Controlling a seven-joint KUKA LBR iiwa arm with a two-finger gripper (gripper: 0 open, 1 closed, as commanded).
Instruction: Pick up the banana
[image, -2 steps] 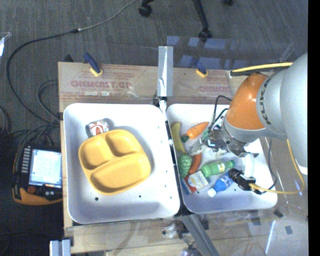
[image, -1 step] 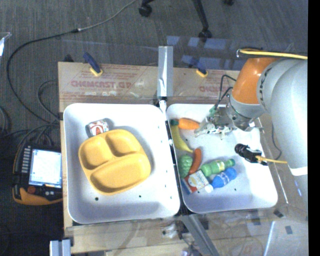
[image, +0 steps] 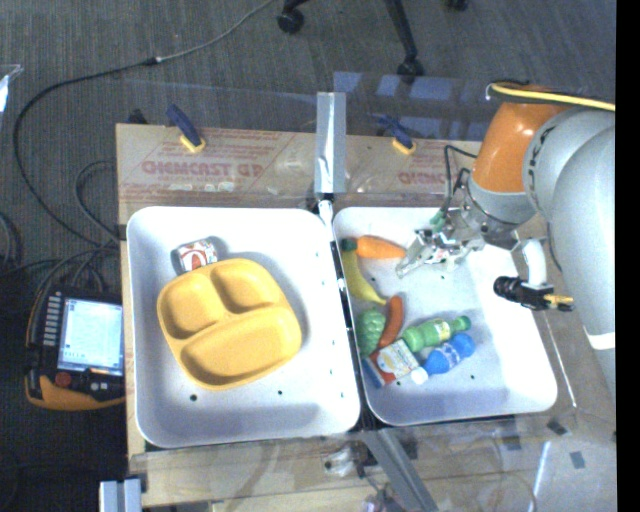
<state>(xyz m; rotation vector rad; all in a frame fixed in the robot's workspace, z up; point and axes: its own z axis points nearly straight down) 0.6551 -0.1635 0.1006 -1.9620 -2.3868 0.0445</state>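
One cardboard sheet (image: 215, 168) faintly reads "GIGACAST", behind banana (image: 357, 278).

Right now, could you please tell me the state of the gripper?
Gripper: open, holding nothing, hovering in the right bin just right of the banana and carrot.

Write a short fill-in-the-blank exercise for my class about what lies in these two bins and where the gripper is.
1. The banana lies in the ____ bin.
2. The yellow tray has ____ compartments.
3. The carrot lies between the banana and the ____.
4. The can shares the left bin with the ____.

Missing words: right; three; gripper; yellow tray
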